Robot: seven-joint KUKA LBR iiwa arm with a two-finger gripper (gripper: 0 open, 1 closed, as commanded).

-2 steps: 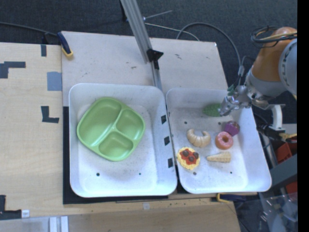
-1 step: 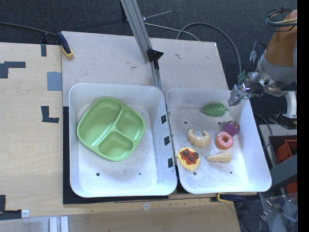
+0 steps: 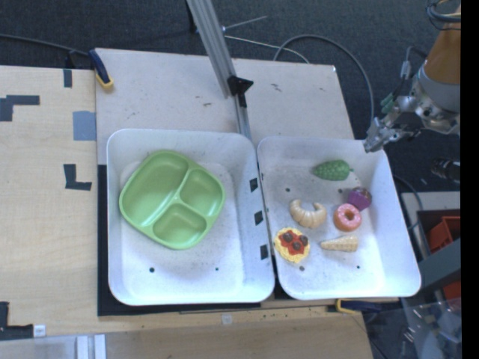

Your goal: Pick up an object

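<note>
Two white bins on a table, end effector (image 3: 376, 139) above the right bin's far corner.

Left bin (image 3: 131, 275) holds a green plate (image 3: 171, 198); right bin (image 3: 389, 264) holds toy foods: croissant (image 3: 307, 214), donut (image 3: 347, 217), pizza (image 3: 292, 244).

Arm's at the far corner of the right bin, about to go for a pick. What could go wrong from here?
1. The gripper hangs right over the right bin's rim; a straight descent might strike the rim.
2. The donut, purple piece, croissant and cone lie close together, so the fingers may hit a neighbour or push the target aside.
3. The green leafy piece looks low and flat, so a grasp may slip off it.
</note>
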